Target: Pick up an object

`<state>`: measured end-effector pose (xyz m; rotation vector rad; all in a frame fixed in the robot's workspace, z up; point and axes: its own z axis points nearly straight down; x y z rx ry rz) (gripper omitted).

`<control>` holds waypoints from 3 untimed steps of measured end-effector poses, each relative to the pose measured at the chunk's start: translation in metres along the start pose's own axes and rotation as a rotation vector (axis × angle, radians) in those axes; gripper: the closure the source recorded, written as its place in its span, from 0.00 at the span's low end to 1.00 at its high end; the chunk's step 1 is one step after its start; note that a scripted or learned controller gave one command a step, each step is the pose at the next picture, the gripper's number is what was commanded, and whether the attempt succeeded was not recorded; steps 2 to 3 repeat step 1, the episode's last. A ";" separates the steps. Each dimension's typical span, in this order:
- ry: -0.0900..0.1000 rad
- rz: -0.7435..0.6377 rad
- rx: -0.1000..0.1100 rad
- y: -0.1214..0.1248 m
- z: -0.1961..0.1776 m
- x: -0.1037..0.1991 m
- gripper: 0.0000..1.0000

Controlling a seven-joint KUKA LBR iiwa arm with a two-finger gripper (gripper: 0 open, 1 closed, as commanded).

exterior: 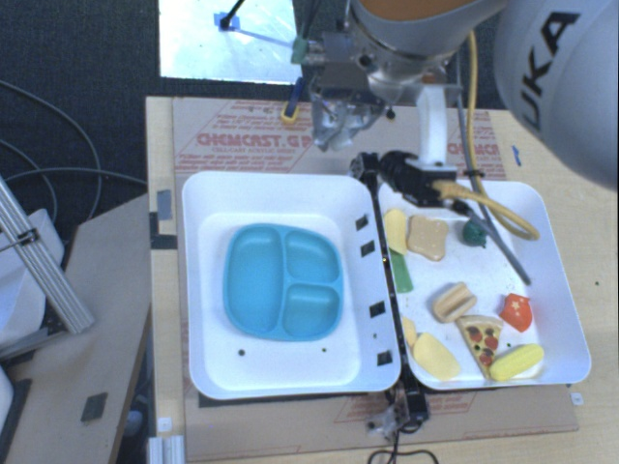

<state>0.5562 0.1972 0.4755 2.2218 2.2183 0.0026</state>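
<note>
A: Which step is this?

B: Judging by the camera view, the approach. The gripper [334, 129] hangs high over the bench, beyond the far rims of both bins, with nothing between its fingers. It is blurred, so I think the fingers stand slightly apart, but I cannot tell for sure.

A: So what does the next move call for?

B: Choosing a target, then coming toward the camera and to the right, and descending into the right bin [556, 259]. All the loose pieces lie there, nearer the camera than the gripper.

A: Which piece is nearest to it?

B: The toast [427, 238], a flat tan slice just beside a yellow piece [396, 230]. Farther off lie a hot dog [453, 302], a pizza slice [481, 336], a red pepper [516, 311] and a banana [515, 361].

A: And the left bin [203, 259]?

B: It holds a blue tray [283, 283], below and left of the gripper. That looks too broad and flat to pinch easily; the small chunky toys seem better picks.
</note>
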 end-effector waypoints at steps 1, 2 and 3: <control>-0.005 -0.004 0.019 -0.055 0.162 0.016 1.00; -0.005 -0.004 0.019 -0.055 0.162 0.016 1.00; -0.005 -0.004 0.019 -0.055 0.162 0.016 1.00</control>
